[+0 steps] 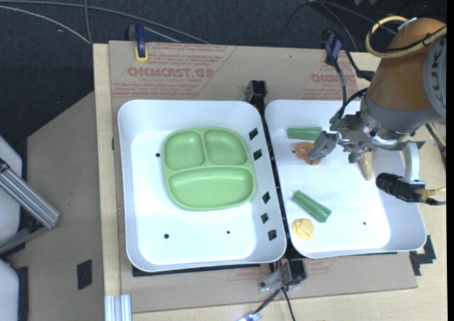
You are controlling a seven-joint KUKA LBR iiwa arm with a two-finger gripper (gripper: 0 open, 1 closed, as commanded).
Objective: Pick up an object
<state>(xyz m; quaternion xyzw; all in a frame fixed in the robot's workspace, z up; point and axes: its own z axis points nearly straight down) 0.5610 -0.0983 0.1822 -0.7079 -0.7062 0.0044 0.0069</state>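
Observation:
My gripper hangs over the back half of the right bin, below the orange-banded wrist. Its two fingers stand wide apart, open, and I see only bin floor between them. The left fingertip is right beside a small orange piece, close to touching it. A green stick lies just behind that piece. A second green stick lies at an angle in the middle of the bin. Near the front wall sits a small yellow lump.
The left bin holds a green divided plate. A black divider with clips separates the bins. A black cable connector hangs off the arm over the right bin's right side. Blue clamps grip the board's back edge.

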